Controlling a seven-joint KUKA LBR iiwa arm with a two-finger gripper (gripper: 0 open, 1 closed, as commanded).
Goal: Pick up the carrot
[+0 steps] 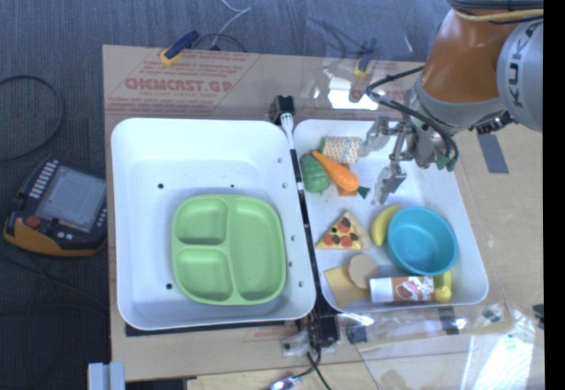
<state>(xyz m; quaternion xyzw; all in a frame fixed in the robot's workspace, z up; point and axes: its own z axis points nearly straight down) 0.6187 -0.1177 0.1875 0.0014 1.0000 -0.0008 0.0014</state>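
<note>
The gripper (388, 169) hangs over the right bin (472, 243), its fingers spread apart with nothing between them. The carrot (336, 172) lies just to the hand's left in the view, toward the divider between the bins — near the fingertips, though whether one touches the carrot's narrow end cannot be told.

The risk, as I judge it, is crowding. The carrot rests against a green leafy vegetable toy (312, 172) on its far side from the hand, with a pale corn-like piece (342, 149) just behind it, so a closing grasp could catch a neighbour or nudge the carrot away. Its tapered, smooth plastic body lies at a slant; fingers closing across the thin end could squeeze it out sideways. A banana (381, 225) and a blue bowl (422, 239) sit just below the hand and could be bumped on descent.

The carrot itself is bright orange, short and stubby, thicker at the upper-left end, narrowing toward the hand.
</note>
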